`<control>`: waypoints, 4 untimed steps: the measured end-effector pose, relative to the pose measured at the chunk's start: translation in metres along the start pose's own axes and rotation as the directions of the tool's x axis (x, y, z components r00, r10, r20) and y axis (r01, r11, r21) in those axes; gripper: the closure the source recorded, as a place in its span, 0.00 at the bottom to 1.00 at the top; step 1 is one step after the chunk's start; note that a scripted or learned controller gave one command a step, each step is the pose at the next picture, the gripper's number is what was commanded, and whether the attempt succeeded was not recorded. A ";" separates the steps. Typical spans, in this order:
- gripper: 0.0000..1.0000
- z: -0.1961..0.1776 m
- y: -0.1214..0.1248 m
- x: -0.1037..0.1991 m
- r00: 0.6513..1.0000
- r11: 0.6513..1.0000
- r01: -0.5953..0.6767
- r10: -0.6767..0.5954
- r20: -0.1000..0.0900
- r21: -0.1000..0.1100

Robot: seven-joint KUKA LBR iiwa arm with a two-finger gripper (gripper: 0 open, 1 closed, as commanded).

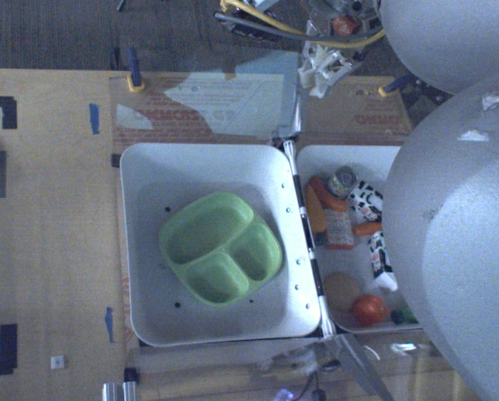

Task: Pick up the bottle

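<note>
Right bin (pixel 316 249) left wall: holds bottle (pixel 336 215), long axis running up-down in view | above far rim: tool (pixel 323 67), well apart from bottle, carrying nothing visible, finger spread impossible to tell.

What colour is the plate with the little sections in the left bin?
Light green. The divided plate shows plainly in the camera view, lying in the left bin.

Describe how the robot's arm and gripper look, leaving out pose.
The arm is built of large, rounded, smooth grey shells. Yellow and dark cables loop beside its wrist, which has a small red-orange spot. The gripper is pale, whitish, with short fingers.
</note>
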State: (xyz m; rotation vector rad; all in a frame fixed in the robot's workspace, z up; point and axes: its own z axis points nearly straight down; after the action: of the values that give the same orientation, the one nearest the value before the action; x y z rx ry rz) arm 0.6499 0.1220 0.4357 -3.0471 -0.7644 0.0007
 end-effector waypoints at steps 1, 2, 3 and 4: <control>1.00 0.211 -0.019 -0.067 0.992 0.992 -0.128 0.128 0.004 0.003; 1.00 0.111 -0.099 -0.066 0.998 0.998 -0.068 0.068 -0.001 0.000; 1.00 0.149 -0.141 -0.117 0.957 0.957 -0.289 0.289 0.001 0.000; 1.00 0.096 -0.093 -0.093 0.958 0.958 -0.288 0.288 -0.001 -0.001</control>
State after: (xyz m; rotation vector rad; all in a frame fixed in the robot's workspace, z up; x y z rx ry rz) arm 0.5237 0.1600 0.3400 -3.1267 -0.3125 -0.0013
